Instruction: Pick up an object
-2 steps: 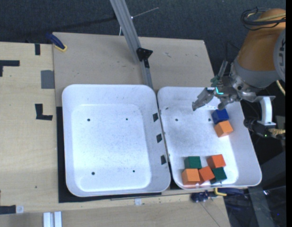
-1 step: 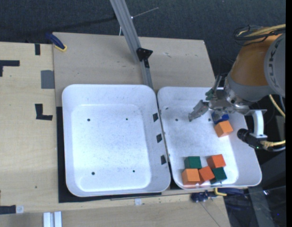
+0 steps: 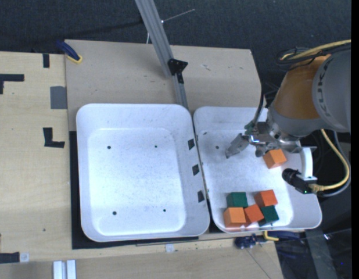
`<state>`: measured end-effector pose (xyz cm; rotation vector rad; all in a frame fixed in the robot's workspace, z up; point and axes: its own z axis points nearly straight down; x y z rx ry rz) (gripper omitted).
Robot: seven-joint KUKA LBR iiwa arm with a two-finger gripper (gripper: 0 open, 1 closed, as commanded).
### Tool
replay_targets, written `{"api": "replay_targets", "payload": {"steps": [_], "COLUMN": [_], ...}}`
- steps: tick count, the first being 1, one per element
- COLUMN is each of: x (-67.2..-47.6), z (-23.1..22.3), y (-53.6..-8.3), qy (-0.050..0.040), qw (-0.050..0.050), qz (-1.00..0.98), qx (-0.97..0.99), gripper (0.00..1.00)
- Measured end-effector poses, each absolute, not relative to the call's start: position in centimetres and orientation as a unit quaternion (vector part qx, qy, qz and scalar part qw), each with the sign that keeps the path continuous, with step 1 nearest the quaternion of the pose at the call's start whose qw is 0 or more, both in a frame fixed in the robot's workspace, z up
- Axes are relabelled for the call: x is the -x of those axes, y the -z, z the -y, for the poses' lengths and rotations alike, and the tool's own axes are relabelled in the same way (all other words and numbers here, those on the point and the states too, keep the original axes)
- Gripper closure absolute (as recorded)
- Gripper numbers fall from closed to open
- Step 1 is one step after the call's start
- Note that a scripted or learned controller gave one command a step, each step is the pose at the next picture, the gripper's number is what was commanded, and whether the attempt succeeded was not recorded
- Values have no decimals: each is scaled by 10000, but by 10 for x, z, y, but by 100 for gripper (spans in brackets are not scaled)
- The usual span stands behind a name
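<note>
My gripper (image 3: pixel 250 149) hangs over the right white bin (image 3: pixel 220 121), in its upper middle part, and it is open. One grey finger (image 3: pixel 233 150) splays out to the left. A lone orange block (image 3: pixel 276 157) lies just right of the other finger, close against it but not between the two. At the bin's near end sits a cluster of blocks: a green block (image 3: pixel 237 199), an orange block (image 3: pixel 266 197), another orange block (image 3: pixel 233 216), a red-orange block (image 3: pixel 253 213) and a dark green block (image 3: pixel 270 214).
The left white bin (image 3: pixel 89 156) lies beside the right one. A grey metal post (image 3: pixel 159 34) slants down to the divide between the bins. Cables (image 3: pixel 330 179) loop at the arm's right side.
</note>
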<state>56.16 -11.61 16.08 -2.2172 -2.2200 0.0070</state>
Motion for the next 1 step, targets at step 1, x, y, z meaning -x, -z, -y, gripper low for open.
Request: {"api": "replay_targets", "payload": {"steps": [1], "x": [-551], "z": [115], "y": [-101], "qy": [-29], "qw": [35], "qz": [7075], "qx": [7067], "gripper": [0]}}
